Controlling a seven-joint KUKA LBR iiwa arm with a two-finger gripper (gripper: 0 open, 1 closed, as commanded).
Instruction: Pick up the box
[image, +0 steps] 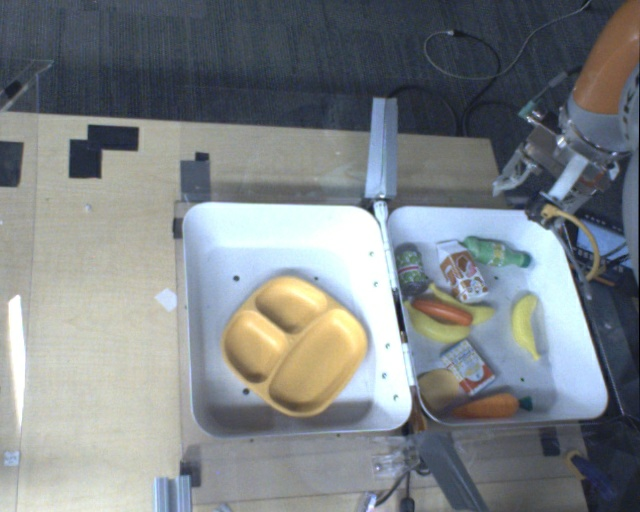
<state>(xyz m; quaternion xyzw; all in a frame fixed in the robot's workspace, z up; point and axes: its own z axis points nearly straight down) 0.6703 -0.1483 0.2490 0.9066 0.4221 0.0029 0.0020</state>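
Observation:
Two small red-and-white boxes lie in the right bin (590, 385). One box (463, 273) sits near the bin's far side, between a dark can (409, 268) and a green bottle (497, 252). The other box (467, 366) lies nearer the front, just above a carrot (487, 406). My gripper (538, 183) hangs beyond the bin's far right corner, well apart from both boxes. Its two fingers are spread open with nothing between them.
A yellow banana (527, 325) lies at the bin's right. A second banana with a red vegetable (441, 311) on it lies in the middle, and a tan lump (437, 384) sits at the front left. The left bin (205, 300) holds a yellow divided plate (295, 343). Cables (585, 245) hang by the arm.

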